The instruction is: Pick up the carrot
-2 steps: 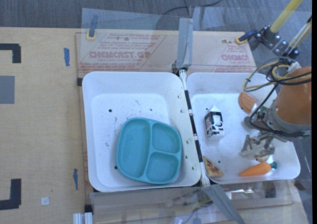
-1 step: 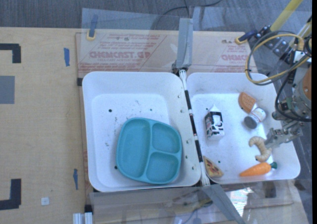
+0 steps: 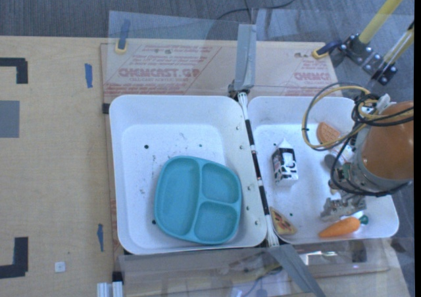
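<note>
Carrot [image 3: 341,227] lies at the near edge of the right bin [image 3: 299,108], orange with a small green tip, flat on the bin floor. Claw [image 3: 342,208] sits just above it, right next to it, maybe touching; can't tell if the claw is released or clenched, and nothing visibly between its tips. Grey arm [image 3: 388,151] with orange band comes in from the right, cables looped over it. Same bin: small black-and-white carton [image 3: 285,164] mid-floor, pizza slice toy [image 3: 283,221] at the near left corner, orange round item [image 3: 327,133] toward the far side, partly behind cables. Left bin [image 3: 131,118] holds a teal divided plate [image 3: 198,200]. Both bins on the wooden counter [image 3: 52,158]
</note>
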